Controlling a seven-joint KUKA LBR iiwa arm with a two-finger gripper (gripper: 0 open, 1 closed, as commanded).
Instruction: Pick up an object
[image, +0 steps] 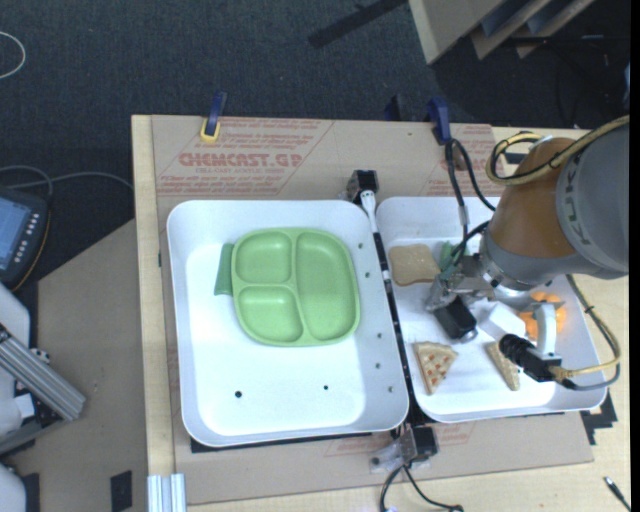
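- Bench: brown board with red print, clamped at the far edge; two shallow white bins side by side on it
- Left bin: holds a green divided plate with three compartments, lying flat in the far half of the bin; a darker green piece pokes out from under its left edge
- Right bin: holds the loose items
- Tan bread-like slice at the far left of the right bin, close to the wall shared with the left bin
- Pizza-slice piece near the front left of the right bin, lying flat, apart from the gripper
- Second tan wedge just right of it, by a black cable end
- Orange and white item at the right side of the bin, partly hidden by the arm
- Arm reaches in from the right, orange band above the wrist, over the right bin
- Gripper low over the middle of the right bin, between the bread-like slice and the pizza-slice piece; finger spread cannot be told, dark parts merge
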